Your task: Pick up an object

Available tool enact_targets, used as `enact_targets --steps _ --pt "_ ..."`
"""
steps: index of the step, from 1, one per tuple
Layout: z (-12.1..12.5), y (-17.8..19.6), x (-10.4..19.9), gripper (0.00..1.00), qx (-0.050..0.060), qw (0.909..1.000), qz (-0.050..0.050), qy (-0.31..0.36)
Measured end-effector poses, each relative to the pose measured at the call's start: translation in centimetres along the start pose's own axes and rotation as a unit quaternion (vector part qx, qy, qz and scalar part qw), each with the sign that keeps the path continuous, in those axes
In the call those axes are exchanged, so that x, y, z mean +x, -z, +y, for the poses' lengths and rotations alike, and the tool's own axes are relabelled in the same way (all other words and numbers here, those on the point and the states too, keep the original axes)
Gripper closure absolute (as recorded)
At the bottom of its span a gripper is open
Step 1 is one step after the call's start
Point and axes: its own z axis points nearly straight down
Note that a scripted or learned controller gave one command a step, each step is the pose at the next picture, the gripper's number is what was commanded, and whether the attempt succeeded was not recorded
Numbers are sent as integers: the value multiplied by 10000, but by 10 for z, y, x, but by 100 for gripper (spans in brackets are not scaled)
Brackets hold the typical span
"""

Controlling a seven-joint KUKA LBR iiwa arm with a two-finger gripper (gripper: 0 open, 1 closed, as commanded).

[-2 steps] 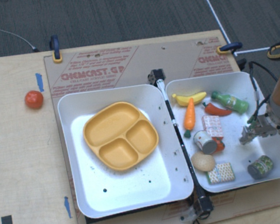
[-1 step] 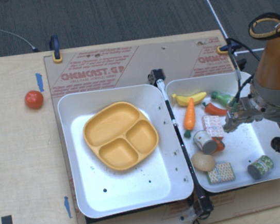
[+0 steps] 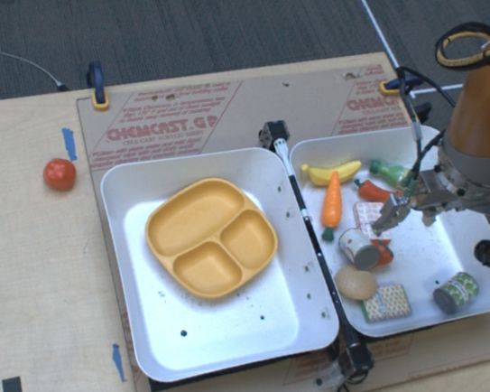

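The right bin (image 3: 471, 243) holds several small objects. At its far left lie a yellow banana (image 3: 333, 171) and an orange carrot (image 3: 331, 203). Beside them are a green bottle (image 3: 390, 172) and a red piece (image 3: 373, 190). Nearer the front are a silver can (image 3: 356, 245), a tan round lump (image 3: 357, 284), a patterned block (image 3: 387, 303) and a green can (image 3: 455, 291). My gripper (image 3: 390, 216) hangs low over the middle of this bin, just right of a white-and-red packet (image 3: 368, 213) and above the silver can. Nothing shows in its grasp.
The left bin (image 3: 139, 279) holds a yellow three-part plate (image 3: 212, 237). A red ball (image 3: 59, 174) lies on the bench far to the left. A metal divider (image 3: 303, 218) runs between the bins. Cables (image 3: 416, 119) hang near the arm at the right.
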Motion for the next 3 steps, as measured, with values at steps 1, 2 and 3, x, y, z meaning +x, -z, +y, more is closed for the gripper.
enact_targets --steps 1,2,3 --pt "-11 -76 0 0 -3 10000 -1 -2" --pt "-23 -112 6 0 -6 10000 -3 -5" --pt "-24 -116 5 0 -26 10000 14 -7"
